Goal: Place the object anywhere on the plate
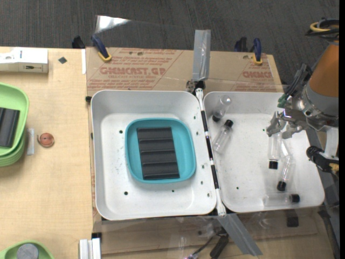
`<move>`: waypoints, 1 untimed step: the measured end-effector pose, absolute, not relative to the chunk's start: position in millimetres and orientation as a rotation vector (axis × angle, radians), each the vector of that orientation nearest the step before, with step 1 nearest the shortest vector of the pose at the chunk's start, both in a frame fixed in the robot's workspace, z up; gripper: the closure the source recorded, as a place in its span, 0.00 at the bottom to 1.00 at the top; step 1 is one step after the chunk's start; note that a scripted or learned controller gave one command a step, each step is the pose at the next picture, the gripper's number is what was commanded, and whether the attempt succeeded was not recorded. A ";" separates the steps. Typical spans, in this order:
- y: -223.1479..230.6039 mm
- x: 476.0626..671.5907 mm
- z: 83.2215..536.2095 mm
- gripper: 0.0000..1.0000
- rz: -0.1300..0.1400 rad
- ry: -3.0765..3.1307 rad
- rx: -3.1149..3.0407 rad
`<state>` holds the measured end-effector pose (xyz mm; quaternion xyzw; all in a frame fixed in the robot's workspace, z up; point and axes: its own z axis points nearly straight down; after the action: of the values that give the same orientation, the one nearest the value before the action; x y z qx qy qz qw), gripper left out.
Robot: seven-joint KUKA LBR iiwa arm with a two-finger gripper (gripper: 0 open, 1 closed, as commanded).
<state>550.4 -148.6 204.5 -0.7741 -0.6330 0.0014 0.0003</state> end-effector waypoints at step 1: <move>-148.6 550.4 204.6 0.00 0.004 -1.988 -2.432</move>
<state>550.4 -148.6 204.6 -0.7742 -0.6330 0.0014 0.0002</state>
